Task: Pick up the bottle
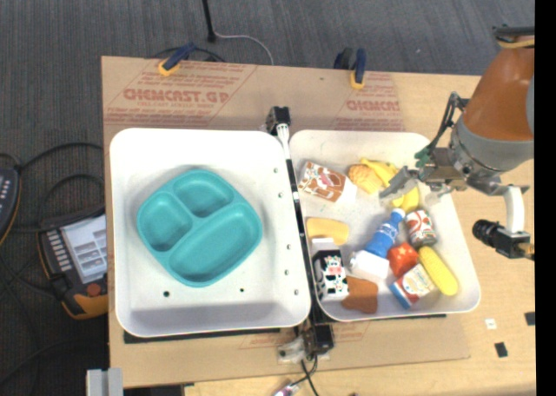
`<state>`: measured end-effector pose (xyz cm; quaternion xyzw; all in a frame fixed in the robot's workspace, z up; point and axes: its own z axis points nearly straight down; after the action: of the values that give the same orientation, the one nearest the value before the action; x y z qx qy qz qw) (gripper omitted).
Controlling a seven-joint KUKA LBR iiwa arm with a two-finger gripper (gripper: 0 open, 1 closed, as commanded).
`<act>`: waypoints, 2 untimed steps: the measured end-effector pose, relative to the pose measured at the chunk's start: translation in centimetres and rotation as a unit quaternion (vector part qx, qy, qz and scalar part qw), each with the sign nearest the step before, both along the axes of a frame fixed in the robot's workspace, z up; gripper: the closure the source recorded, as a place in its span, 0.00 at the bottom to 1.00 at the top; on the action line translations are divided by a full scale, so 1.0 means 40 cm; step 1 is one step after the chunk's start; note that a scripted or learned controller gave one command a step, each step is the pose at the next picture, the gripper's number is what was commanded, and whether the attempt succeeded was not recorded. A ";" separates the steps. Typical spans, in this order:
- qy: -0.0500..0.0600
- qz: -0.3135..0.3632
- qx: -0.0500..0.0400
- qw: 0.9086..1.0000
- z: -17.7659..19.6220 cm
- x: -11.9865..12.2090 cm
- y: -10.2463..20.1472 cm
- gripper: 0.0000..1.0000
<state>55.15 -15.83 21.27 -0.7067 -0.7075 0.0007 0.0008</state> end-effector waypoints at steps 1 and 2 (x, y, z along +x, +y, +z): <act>-0.001 0.063 0.000 0.998 -0.294 -0.030 -0.011 0.00; -0.011 -0.167 -0.005 0.986 -0.305 -0.019 0.074 0.00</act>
<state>54.39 -12.89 9.06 -0.8152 -0.5791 -0.0039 -0.0099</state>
